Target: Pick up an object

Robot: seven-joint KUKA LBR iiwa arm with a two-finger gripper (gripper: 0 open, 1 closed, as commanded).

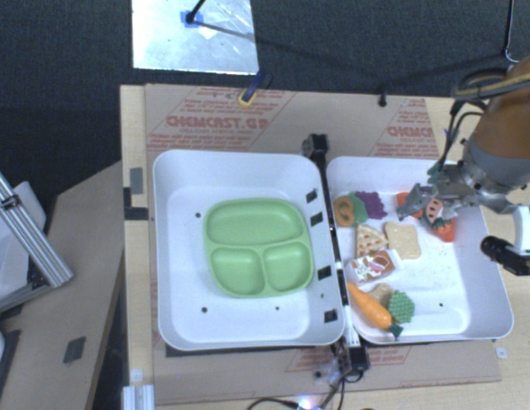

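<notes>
The right bin (470,314) holds several toy foods. Along its left side lie purple grapes (368,203), an orange round piece (344,211), a pizza slice (369,239), a slice of toast (404,240), a small printed packet (373,266), a carrot (368,307) and a green leafy piece (401,306). My gripper (426,205) hangs low over the bin's upper right part. A red piece (406,202) peeks out at its left, and a red-and-green piece (444,228) lies just below it. The gripper body hides what is directly under it.
The left bin (175,229) carries a green three-compartment tray (256,246). Black clips (326,229) run along the divide between the bins. The grey and orange arm (504,135) covers the right bin's upper right corner. Bare white floor shows in the right bin's lower right.
</notes>
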